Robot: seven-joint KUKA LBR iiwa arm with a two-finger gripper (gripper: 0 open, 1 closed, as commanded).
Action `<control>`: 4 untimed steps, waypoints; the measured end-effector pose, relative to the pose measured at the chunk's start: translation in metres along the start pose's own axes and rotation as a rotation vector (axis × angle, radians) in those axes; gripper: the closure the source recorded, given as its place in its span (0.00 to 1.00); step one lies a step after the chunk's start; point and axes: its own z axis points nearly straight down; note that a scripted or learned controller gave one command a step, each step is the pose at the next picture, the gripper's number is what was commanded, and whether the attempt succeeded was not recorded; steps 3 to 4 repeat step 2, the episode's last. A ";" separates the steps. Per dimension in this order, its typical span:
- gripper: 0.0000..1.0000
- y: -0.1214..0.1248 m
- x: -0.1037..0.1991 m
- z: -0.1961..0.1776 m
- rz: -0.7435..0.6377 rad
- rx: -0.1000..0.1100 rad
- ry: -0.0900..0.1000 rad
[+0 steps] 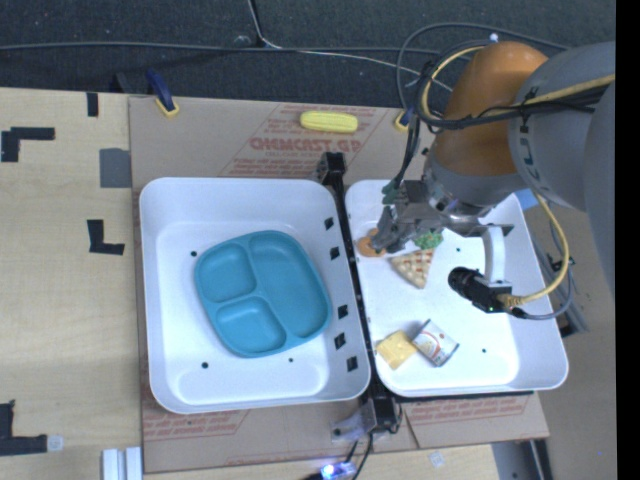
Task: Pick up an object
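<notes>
The two-finger gripper [400, 230] hung low over the right white plastic bin [535, 368], among small toy foods by its left wall; its state I could not tell. Just beside it lay a tan waffle-patterned wedge [414, 266], long axis pointing down-right. Judged mid-approach; next needed centring, closing.

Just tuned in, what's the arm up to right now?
The arm's gripper is down in the right bin, over a cluster of small toy foods near a pizza slice. I can't tell whether it has hold of anything. A yellow block and a small can lie nearer the front. The left bin holds a blue divided plate.
</notes>
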 end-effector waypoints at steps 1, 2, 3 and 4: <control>1.00 -0.009 0.043 0.004 0.001 0.001 -0.001; 1.00 -0.018 0.103 -0.004 -0.002 -0.001 0.000; 1.00 -0.018 0.103 -0.004 -0.002 -0.001 0.000; 1.00 -0.018 0.103 -0.004 -0.002 -0.001 0.000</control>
